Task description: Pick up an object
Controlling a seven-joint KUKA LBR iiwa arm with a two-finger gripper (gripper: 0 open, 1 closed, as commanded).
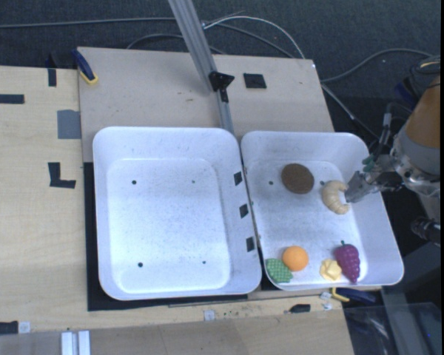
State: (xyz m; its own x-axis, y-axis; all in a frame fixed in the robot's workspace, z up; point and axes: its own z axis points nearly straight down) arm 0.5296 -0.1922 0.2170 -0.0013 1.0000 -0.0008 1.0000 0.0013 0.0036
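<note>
Though low over the right bin, with the tool against the right end of the cream crescent pastry, cannot tell from this slant whether spread, pressed together or pinching. No lift to be seen: pastry lying on the bin floor, toward the right wall, just right of the brown disc and apart from it.

Judged as the closing-in step, grasp not yet proven.

Risks from here:
- Off-centre hold. Contact looks to be at the pastry's tip, not its middle, so likely to swing or slip out on the rise.
- Curved, rounded shape: may squirt sideways under a squeeze, toward the disc or against the right wall.
- Wall close on the right: little room to correct, and could be scraped.

Well clear at the near edge: orange ball, green piece, yellow piece, purple grapes. Unlikely to be disturbed.
</note>
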